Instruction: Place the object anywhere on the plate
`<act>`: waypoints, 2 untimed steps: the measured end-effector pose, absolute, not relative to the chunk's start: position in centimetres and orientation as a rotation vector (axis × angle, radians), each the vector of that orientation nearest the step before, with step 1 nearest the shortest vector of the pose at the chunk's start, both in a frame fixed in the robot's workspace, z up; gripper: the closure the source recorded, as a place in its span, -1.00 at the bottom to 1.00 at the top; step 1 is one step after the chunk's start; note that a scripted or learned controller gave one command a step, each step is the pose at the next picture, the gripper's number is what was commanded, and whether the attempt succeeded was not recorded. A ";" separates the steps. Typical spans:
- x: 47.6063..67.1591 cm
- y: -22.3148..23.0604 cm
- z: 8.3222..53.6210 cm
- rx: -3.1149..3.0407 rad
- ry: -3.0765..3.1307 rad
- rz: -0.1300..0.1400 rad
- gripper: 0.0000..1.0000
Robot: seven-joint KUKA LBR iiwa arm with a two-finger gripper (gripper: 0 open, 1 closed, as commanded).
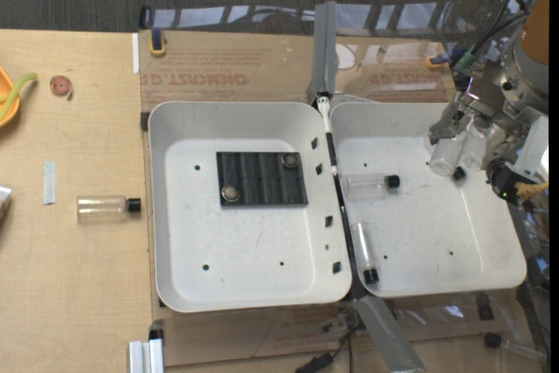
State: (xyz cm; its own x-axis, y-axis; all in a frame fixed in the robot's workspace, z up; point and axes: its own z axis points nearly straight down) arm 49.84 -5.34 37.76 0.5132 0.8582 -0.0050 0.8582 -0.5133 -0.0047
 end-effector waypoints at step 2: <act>47.9 -10.5 28.3 -2.691 -1.615 0.009 1.00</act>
State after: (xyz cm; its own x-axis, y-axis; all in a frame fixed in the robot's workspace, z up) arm 47.91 -10.53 28.27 0.4702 0.8826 -0.0035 0.8825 -0.4702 -0.0059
